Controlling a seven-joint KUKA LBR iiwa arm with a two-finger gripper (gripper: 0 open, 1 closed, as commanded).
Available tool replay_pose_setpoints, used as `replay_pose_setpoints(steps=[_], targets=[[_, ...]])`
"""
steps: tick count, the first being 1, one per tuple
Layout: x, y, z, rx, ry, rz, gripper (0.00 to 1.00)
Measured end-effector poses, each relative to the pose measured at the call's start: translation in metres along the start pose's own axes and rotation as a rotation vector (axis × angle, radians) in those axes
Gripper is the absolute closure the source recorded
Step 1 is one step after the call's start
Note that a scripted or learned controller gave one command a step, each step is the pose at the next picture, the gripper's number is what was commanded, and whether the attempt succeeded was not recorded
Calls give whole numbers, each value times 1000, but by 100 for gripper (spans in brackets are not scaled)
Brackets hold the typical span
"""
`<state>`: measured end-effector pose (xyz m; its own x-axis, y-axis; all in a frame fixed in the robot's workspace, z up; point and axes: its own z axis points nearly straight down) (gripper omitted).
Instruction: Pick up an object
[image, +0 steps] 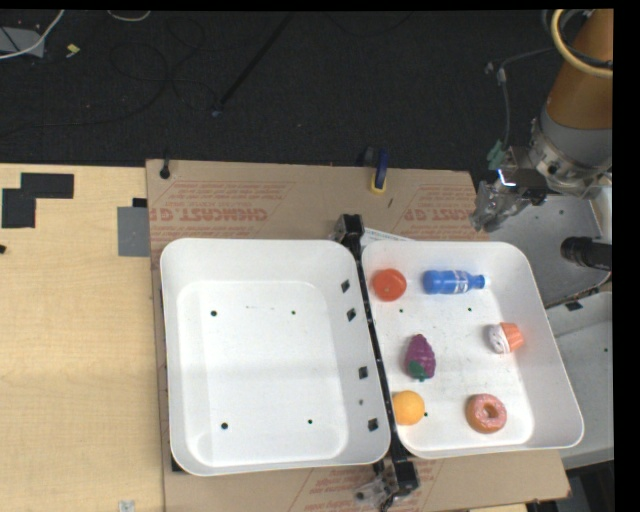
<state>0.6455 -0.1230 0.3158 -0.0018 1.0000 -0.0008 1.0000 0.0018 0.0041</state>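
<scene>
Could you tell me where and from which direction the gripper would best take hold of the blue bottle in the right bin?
Probably from straight above, across the middle of the blue bottle. It lies on its side along the right bin's far wall, cap toward the arm, so the fingers should close across its narrow width. The orange ball sits apart on its base end, leaving room. The gripper hangs outside the bin.

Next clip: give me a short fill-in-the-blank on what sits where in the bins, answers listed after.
1. The blue bottle lies on its side in the ____ bin.
2. The purple toy lies between the red ball and the ____ ball.
3. The doughnut sits near the right bin's ____ corner.
4. The gripper hangs outside the bins, beyond the right bin's ____ edge.

Missing words: right; orange; lower right; far
</scene>
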Motion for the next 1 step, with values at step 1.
replay_pose_setpoints(steps=[1], targets=[[-48, -2, -2, 5, -2, 5, 100]])
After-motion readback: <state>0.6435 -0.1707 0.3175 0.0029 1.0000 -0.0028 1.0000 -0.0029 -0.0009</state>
